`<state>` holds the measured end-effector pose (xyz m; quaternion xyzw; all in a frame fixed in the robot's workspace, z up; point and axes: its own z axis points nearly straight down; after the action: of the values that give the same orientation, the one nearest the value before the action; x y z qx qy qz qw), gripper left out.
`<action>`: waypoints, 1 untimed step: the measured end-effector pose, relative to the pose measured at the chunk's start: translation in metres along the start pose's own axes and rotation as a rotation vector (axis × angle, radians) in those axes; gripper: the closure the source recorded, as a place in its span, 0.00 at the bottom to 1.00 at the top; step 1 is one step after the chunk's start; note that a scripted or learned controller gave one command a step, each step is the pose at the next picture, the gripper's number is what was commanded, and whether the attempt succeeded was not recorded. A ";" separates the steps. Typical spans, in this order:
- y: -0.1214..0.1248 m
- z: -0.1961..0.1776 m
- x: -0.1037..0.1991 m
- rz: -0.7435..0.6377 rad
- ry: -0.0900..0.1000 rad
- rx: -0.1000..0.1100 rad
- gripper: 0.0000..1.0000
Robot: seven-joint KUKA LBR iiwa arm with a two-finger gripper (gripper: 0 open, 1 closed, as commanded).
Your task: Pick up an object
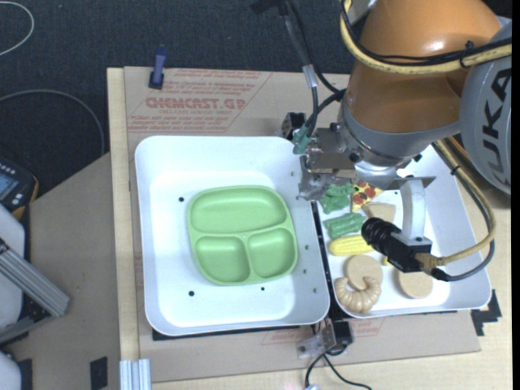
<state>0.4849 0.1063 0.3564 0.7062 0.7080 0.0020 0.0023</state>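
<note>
Arm (422,63) hung over right bin (463,287); gripper (337,181) low at its far-left corner, above green toy food (343,211). Couldn't tell gripper's state. Corn (348,245), croissant (360,289) and cookie (414,284) lay along near edge. Green divided plate (241,234) sat mid left bin (154,218).

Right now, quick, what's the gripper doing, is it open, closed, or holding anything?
Gripper: cannot be told; it sits low over the top end of the right bin, above the toy food pieces.
</note>
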 end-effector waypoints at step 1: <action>0.001 -0.010 0.000 -0.001 0.000 -0.002 1.00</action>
<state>0.4854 0.1066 0.3664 0.7059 0.7083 0.0025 0.0031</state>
